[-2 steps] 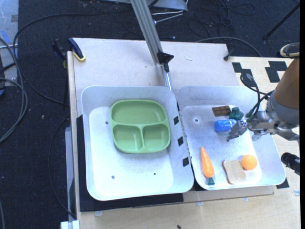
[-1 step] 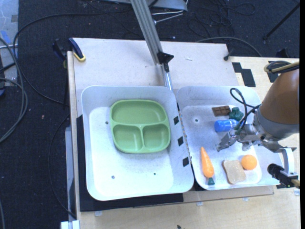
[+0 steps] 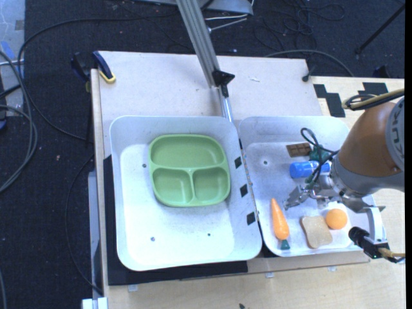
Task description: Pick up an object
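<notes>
We see the gripper (image 3: 302,195) low in the right bin (image 3: 257,134), with its thin metal fingers pointing toward the left of the view. The jaws look slightly parted and we see nothing between them, but they are small in the picture, so we cannot tell for sure how far they are open.

No object is fixed by the task, so we judge the nearest ones. The carrot (image 3: 279,219) lies just below and a little to the left of the jaws, apart from them. It looks like a light, stiff plastic toy with a smooth skin, so it may slip; we would take it across its thick orange middle, not at the narrow green end.

The blue cylinder (image 3: 301,169) lies just above the jaws. It is round and may roll, so a hold across its short width seems best. The orange ball (image 3: 335,219) and the tan bread slice (image 3: 315,232) lie to the right of the jaws, close under the wrist. The ball may escape from two flat fingers; the slice is flat and hard to get under.
</notes>
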Controlling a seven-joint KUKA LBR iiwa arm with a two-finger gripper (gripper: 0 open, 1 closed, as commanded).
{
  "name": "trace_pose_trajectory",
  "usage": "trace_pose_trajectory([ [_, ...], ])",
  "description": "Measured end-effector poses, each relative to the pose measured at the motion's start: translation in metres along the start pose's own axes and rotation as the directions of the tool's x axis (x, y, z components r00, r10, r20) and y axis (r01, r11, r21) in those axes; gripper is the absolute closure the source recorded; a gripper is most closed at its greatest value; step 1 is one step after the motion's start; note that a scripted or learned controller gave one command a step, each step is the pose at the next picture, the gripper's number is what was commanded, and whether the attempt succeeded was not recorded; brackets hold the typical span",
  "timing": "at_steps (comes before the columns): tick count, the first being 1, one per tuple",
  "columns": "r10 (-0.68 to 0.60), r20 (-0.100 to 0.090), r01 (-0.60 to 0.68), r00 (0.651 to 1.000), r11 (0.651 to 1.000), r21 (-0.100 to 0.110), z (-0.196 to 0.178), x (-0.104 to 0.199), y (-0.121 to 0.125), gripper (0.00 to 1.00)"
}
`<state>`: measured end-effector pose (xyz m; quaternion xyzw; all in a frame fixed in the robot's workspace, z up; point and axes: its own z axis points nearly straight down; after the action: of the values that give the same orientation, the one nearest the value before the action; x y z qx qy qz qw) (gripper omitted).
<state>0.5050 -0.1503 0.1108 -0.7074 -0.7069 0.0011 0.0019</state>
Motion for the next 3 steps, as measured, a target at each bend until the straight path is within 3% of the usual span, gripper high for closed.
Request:
trace_pose_trajectory([
  [1,0.001,0.003,-0.001,1.0,1.0,-0.006,0.017,0.0,0.001,0.0],
  [2,0.003,0.007,-0.003,1.0,1.0,-0.013,0.005,-0.002,0.002,1.0],
  [3,0.001,0.002,-0.001,1.0,1.0,-0.007,-0.04,-0.005,-0.004,1.0],
])
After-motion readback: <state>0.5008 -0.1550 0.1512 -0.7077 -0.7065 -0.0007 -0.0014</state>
